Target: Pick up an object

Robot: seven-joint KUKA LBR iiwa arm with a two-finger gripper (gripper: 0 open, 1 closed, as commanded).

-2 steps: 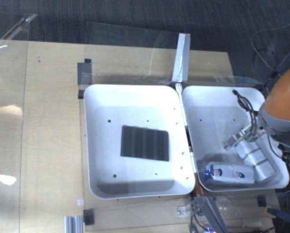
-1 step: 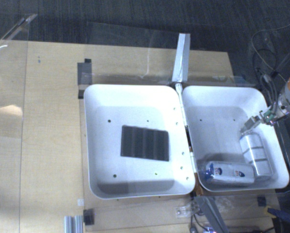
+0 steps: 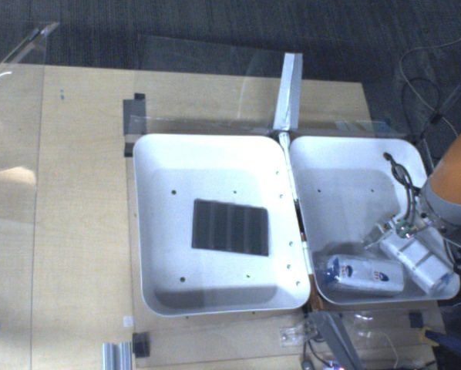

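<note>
Two white bins, gripper (image 3: pixel 386 233) grip unclear near right bin (image 3: pixel 346 168) front edge, white tube (image 3: pixel 365 274) beside it

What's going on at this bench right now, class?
A robot arm reaches from the right into the right bin. Its gripper is low in that bin's near right corner, just above and right of a white tube lying along the near wall. The left bin holds a dark ridged pad.

**One camera high over the bench**

The camera looks down at a slant from far up. Both white bins (image 3: pixel 215 149) sit in the middle and lower right of the frame. The arm (image 3: pixel 455 177) comes in at the right edge.
</note>
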